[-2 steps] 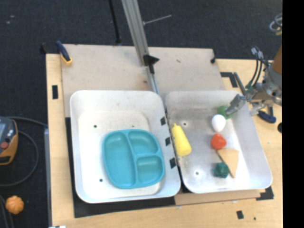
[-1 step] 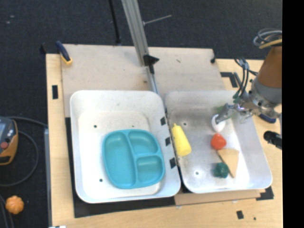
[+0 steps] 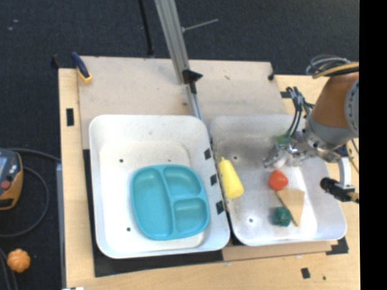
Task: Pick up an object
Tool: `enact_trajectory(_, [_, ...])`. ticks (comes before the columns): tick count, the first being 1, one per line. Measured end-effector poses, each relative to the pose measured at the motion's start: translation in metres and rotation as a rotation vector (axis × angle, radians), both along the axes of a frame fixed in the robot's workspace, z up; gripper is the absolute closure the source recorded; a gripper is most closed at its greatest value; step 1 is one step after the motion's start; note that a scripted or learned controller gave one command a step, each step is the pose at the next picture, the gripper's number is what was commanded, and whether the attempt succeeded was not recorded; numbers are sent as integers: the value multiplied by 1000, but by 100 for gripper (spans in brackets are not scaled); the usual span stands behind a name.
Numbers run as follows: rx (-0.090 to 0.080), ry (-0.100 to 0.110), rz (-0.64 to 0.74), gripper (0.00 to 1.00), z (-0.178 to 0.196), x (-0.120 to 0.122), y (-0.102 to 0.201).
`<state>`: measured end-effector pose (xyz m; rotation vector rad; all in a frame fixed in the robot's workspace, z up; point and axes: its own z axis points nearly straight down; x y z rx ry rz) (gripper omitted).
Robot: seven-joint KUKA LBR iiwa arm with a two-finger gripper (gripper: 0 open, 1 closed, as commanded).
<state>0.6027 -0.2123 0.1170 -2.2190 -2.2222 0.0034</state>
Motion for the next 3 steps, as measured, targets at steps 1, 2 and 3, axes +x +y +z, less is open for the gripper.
enact_trajectory(1, [-3,-8,0,100,15,2,-2])
enact_trajectory(2, [-2,-9,2,100,69,12,1])
enact_trajectory(3, [-3,-10,3,100,121,14,-1])
